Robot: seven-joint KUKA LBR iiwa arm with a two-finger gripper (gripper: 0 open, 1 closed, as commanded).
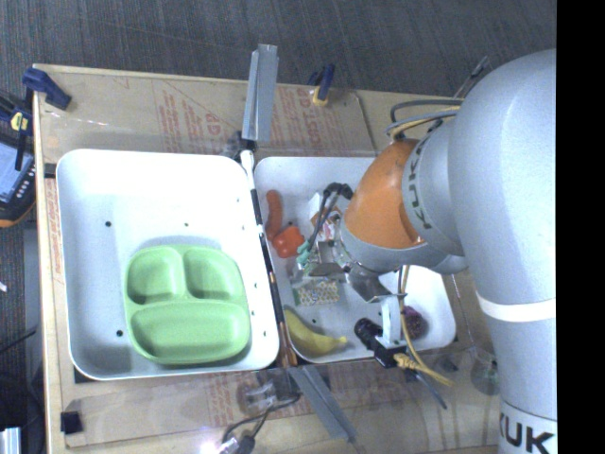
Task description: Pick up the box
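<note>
Looming closest, my arm [492, 187] hides the pincer [321, 253], grip state unreadable, so it may snag the banana [314, 334] beside the box [317, 292].

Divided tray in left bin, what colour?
Light green, plain, no pattern; seen in the camera view.

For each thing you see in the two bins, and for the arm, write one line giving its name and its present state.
green divided tray: lying flat in the left bin, compartments bare.
banana: lying on its side, near edge of the right bin.
carrot: lying beside the dividing wall.
red piece: resting next to the carrot.
speckled box: lying under the gripper.
arm: reaching over the right bin.
</note>
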